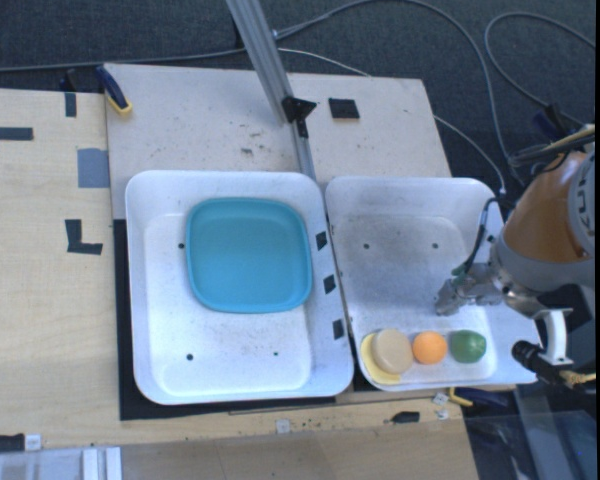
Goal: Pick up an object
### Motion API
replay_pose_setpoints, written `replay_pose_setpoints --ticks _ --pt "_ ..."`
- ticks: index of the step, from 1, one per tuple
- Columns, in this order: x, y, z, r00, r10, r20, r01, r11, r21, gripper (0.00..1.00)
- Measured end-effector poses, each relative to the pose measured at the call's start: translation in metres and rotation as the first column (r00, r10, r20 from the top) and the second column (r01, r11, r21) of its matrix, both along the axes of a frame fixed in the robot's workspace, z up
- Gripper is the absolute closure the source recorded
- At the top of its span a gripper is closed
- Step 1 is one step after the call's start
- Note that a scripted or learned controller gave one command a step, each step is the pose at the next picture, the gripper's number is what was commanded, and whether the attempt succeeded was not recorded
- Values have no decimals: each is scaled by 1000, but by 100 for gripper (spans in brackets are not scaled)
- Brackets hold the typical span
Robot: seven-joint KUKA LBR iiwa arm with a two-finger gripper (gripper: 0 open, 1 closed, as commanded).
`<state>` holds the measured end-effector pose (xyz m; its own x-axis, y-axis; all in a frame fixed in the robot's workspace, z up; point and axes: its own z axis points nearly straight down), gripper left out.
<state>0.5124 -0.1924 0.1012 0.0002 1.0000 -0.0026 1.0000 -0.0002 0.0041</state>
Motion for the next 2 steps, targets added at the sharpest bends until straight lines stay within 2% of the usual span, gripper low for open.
replay_pose_setpoints --ticks 2 --pt "-4 0 110 1000 1 -1 -1 1000 2 100"
